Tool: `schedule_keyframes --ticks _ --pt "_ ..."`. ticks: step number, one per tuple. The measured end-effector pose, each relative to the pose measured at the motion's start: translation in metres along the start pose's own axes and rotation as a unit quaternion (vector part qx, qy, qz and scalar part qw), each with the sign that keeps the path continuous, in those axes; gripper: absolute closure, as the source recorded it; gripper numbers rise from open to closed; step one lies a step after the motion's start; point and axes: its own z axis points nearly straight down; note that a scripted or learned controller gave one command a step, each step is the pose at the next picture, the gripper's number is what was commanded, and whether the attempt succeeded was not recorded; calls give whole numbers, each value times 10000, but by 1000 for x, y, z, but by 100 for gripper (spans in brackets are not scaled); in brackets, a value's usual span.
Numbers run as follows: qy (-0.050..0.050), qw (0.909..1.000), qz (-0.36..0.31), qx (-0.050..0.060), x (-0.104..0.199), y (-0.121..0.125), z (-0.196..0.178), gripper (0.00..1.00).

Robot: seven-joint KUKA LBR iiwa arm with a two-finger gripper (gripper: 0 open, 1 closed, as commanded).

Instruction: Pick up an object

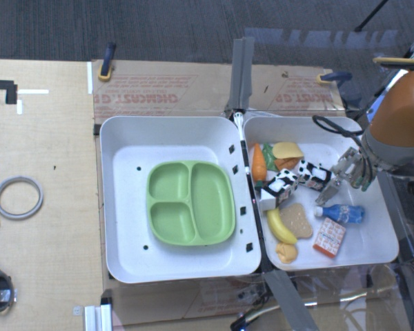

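Two white bins sit side by side on the tabletop (41,129). From where I stand the left bin (121,143) carries a green divided plate (191,203) with three compartments, lying flat near the middle. The right bin (379,243) is where the small things are gathered: an orange carrot (259,163) close to the dividing wall, a toy burger (288,152) just beside it, a black-and-white cow figure (286,180) below those, a banana (281,227) lying against a tan slice of bread (297,221), a small orange-brown piece (286,252) at the front edge, a red-and-white packet (329,237), and a blue bottle with a white cap (343,214) lying on its side.

The grey arm with its orange band (399,112) comes in from the right, and the end effector (331,188) hangs low over the right bin, between the cow figure and the blue bottle. Its fingers look spread apart, with nothing between them; one fingertip is just above the bottle's cap, though I cannot tell whether it touches.

Off to the left on the tabletop lies a grey ring (17,197).
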Motion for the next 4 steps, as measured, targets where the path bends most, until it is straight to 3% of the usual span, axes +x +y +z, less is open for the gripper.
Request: schedule_keyframes --ticks 1,2,3,4 --pt "-3 9760 2177 3 -20 38 0 0" --pt "-24 9764 2158 3 -20 40 -10 100" --pt "79 9252 3791 122 -19 96 1 100" --pt "2 9107 4130 11 31 155 -99 100"
